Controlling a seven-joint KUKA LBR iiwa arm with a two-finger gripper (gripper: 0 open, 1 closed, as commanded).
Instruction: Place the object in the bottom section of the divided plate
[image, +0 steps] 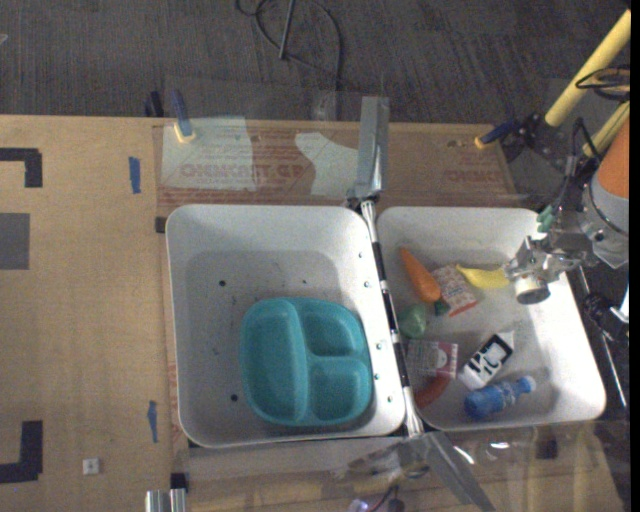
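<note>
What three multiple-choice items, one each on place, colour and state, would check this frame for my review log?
1. Where does the divided plate lie?
A. in the left bin
B. in the right bin
C. on the bare bench

2. What colour is the bottle in the right bin?
A. red
B. blue
C. white

3. How do the plate's sections stand?
A. each holds an item
B. one holds the carrot
C. nothing lies in them

Answers:
1 A, the plate sits on the floor of the left bin.
2 B, the bottle near that bin's front wall is blue.
3 C, all sections show bare teal; the carrot lies in the right bin.
</note>
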